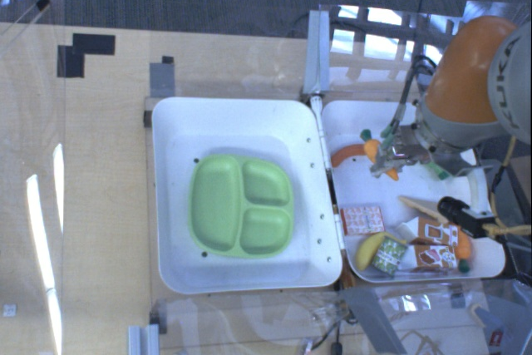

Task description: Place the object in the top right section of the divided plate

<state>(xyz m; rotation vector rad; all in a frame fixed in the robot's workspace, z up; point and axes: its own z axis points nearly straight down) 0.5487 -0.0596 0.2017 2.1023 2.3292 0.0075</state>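
**Hand hovering at the carrot, plate sitting in the other bin**

The hand (389,158) is hanging over the right bin (349,116), toward its back edge. It's sitting right at the end of an orange carrot (347,154) that's lying by the bin's left wall. Honestly can't tell if it's gripping anything.

The green divided plate (218,204) is resting in the middle of the left bin (174,145). A banana (368,249) and a small red-and-white box (363,219) are lying near the right bin's front left corner.
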